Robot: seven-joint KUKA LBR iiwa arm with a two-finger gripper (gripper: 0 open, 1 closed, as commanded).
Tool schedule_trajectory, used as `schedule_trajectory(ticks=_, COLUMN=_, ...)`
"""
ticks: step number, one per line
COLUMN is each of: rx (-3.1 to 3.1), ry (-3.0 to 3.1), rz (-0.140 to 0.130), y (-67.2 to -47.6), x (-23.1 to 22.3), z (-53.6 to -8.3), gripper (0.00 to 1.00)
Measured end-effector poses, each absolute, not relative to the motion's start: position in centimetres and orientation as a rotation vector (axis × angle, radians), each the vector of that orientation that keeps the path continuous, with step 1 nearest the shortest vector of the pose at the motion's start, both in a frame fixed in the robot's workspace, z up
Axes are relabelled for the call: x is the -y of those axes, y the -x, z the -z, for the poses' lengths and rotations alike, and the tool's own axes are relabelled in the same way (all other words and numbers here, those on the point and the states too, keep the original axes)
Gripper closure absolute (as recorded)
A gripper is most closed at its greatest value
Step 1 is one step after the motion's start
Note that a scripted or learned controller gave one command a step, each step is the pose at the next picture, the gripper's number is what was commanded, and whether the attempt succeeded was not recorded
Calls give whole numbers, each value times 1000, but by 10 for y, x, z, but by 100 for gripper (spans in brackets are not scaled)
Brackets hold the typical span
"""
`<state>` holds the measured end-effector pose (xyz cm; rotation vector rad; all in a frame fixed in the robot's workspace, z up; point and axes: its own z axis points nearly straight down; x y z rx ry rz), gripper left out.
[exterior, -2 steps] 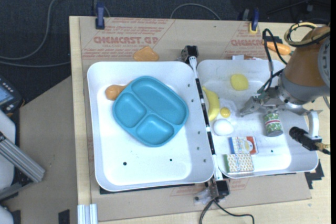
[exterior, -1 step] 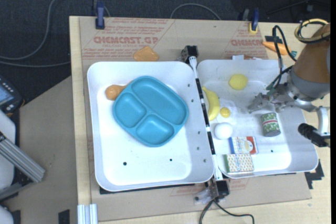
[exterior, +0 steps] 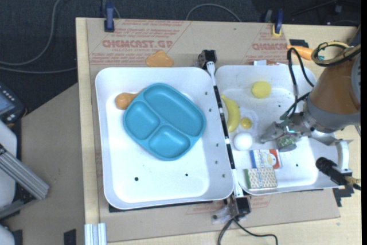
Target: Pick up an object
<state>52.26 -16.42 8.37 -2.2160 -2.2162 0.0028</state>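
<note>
Reaching in from three o'clock, the arm [exterior: 335,94] is hanging low over the right bin [exterior: 298,178], and its bulk is blocking my view of that bin's right side. I am seeing the end effector [exterior: 282,136] as a dark, cluttered shape near the bin's middle, and I cannot tell whether it is open, closed or gripping anything.

In that bin, I am making out a yellow ball [exterior: 261,89] at twelve o'clock, a banana [exterior: 231,112] along the nine o'clock wall with a small yellow piece [exterior: 245,123] just beside it, a white ball [exterior: 243,141] below those, and two small boxes [exterior: 262,170] toward six o'clock.

The left bin [exterior: 143,181] is holding a blue divided plate [exterior: 164,121]; an orange object [exterior: 123,100] is lying at the plate's ten o'clock edge, partly hidden by it. Another orange lump [exterior: 159,59] is sitting on the worktop [exterior: 137,37] just beyond the left bin.
</note>
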Motion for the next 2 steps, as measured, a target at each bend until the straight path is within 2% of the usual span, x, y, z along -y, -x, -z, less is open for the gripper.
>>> schedule_trajectory(ticks=1, rx=2221, ry=2223, rz=1, y=-525, x=166, z=-95, gripper=100)
schedule_trajectory(ticks=2, rx=2240, ry=2212, rz=15, y=-547, x=65, z=-191, gripper=100)
